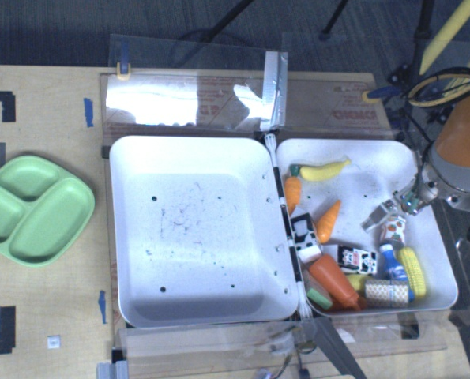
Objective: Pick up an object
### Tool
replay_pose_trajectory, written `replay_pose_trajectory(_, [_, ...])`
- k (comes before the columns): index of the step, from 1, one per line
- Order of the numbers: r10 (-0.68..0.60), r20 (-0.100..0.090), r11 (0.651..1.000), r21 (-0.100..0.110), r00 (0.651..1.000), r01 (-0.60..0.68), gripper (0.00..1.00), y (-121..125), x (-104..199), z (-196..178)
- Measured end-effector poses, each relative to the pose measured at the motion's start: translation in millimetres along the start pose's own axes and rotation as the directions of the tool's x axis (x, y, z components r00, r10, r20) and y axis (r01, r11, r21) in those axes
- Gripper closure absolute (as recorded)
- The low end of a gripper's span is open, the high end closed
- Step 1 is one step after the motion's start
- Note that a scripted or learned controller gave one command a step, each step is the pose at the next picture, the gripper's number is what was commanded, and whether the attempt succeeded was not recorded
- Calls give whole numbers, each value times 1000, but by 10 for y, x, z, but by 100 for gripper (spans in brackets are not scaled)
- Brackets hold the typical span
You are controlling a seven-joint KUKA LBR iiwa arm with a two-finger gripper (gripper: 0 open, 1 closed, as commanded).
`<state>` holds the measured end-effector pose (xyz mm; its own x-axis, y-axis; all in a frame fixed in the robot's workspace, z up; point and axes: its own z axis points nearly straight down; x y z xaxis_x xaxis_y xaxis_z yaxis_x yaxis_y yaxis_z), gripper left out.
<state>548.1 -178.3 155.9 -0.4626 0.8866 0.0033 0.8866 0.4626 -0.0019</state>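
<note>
Reaching in from the right, the gripper (386,212) hangs over the right bin (361,152) (whether it is released or clenched cannot be told). Below lie a corn cob (412,271), two carrots (327,220), a banana (323,170); left bin (191,227) alongside.

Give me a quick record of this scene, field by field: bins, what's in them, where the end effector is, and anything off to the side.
left bin: white, nothing lying in it
right bin: holds toy food
contents: banana, carrot, corn cob, small cartons
end effector: over right bin, right of carrot
grasp: cannot tell
side item: green divided plate, left of bins
</note>
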Motion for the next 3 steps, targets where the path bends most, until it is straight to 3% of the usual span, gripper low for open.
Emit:
replay_pose_trajectory(1, [93, 1, 996, -7, 996, -93, 0, -188, -306, 609])
replay_pose_trajectory(2, [97, 3, 995, -7, 995, -97, 100, -198, -324, 521])
replay_pose_trajectory(3, [168, 14, 986, -18, 986, -167, 100, -515, 268, 641])
